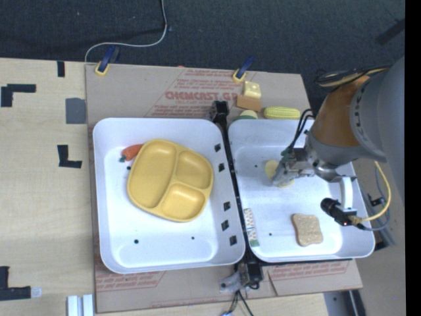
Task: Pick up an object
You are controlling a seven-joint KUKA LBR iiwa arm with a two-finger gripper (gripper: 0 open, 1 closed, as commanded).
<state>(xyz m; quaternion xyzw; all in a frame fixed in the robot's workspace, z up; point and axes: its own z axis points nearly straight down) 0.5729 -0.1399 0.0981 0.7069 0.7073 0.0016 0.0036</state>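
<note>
A: What lies nearest the camera?

B: In the right bin (pixel 263 239), near its front edge, a tan slice of toy bread (pixel 307 229) lies flat on the white floor.

A: And the arm?

B: The grey arm (pixel 368 120) with its orange band reaches in from the right. Its gripper (pixel 287 174) is low over the middle of the right bin, touching or just above a pale yellow object (pixel 273 170). The object is partly hidden, so what it is cannot be told, nor whether the jaws are open or closed on it.

A: The left bin?

B: The left bin (pixel 164 252) holds a yellow divided plate (pixel 170 179), with an orange-red toy (pixel 131 151) beside its far left edge.

A: Farther back?

B: Behind the bins, on cardboard (pixel 191 91), sit a tan block (pixel 249 96) and a toy corn cob (pixel 281 113).
</note>
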